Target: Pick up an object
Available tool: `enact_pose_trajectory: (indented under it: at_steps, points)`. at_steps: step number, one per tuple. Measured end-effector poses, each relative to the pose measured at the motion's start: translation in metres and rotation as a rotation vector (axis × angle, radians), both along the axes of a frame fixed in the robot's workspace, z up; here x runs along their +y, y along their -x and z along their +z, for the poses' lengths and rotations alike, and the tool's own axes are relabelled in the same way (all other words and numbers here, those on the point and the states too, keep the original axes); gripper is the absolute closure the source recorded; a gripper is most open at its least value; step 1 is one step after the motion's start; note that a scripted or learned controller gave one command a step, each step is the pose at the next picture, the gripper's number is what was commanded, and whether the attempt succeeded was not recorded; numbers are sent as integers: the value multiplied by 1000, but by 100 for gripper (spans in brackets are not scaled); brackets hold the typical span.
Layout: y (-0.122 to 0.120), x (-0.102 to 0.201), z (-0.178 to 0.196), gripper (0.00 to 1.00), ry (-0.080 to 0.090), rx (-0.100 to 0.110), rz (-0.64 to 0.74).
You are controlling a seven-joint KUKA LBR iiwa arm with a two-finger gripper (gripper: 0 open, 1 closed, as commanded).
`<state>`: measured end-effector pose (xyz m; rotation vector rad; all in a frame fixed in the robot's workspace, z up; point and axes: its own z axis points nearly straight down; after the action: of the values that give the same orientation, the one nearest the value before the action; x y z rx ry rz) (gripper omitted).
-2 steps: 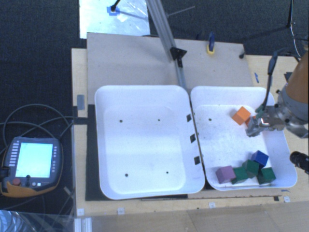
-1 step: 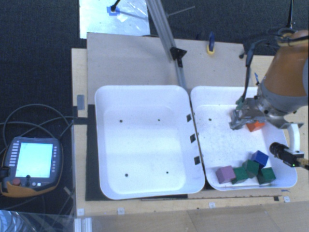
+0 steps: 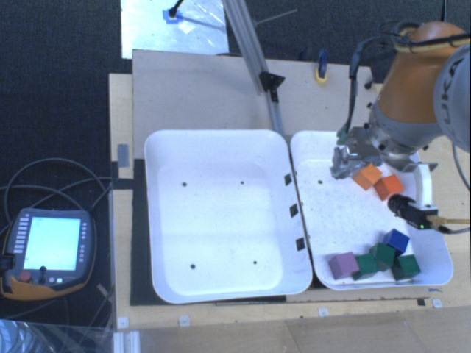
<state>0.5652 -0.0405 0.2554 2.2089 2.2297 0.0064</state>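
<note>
Gripper (image 3: 343, 162), closure impossible to judge, hovers beside two tilted orange blocks (image 3: 377, 182).

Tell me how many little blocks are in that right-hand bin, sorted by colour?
Orange blocks: 2
Green blocks: 3
Blue block: 1
Purple block: 1
Total: 7

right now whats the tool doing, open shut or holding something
tool: cannot be told; it sits low in the right bin, beside the orange blocks, with nothing visibly between its tips.
</note>
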Motion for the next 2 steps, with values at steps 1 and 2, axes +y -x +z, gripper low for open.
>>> enact_pose_trajectory:
  at_steps: [1,2]
  points:
    - [-40,36,2,100,0,0,0]
    - [-81,78,-3,100,0,-1,-1]
